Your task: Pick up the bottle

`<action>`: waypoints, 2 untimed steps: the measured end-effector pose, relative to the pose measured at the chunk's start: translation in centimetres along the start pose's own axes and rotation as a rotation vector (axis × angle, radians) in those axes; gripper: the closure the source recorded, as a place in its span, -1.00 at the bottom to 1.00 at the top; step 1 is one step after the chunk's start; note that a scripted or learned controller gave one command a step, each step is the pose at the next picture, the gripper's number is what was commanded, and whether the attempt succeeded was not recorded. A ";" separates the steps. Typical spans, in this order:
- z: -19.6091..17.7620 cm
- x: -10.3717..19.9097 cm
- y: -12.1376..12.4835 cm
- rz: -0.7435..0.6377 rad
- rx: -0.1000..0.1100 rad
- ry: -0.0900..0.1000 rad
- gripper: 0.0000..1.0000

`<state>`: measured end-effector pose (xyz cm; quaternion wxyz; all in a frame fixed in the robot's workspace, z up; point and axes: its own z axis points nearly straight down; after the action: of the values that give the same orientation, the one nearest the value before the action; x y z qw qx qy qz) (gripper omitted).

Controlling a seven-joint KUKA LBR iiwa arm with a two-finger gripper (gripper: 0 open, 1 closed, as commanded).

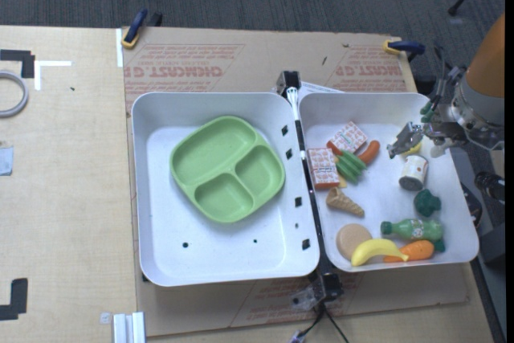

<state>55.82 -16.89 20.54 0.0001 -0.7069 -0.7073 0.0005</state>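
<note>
The bottle (413, 230) is green with a yellow cap and lies on its side near the front of the right bin (385, 115). A yellow banana (377, 253) and an orange carrot (418, 250) lie just in front of it. My gripper (418, 144) hangs over the bin's right side, well behind the bottle and apart from it. It is open, with nothing between its fingers. A small white can (414, 172) lies just below the gripper.
A dark green broccoli (427, 203) sits between the can and the bottle. Red cartons (323, 168), a sausage (368, 151), a cone (345, 203) and a round bun (353, 237) crowd the bin's left half. The left bin (161, 253) holds a green divided plate (228, 168).
</note>
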 end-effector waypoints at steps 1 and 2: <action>11.3 -2.1 -4.6 0.208 0.000 0.001 -1.00; 10.4 -2.1 -4.6 0.210 0.000 0.000 1.00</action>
<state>51.23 -19.00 10.16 0.0003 -0.7771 -0.6294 0.0005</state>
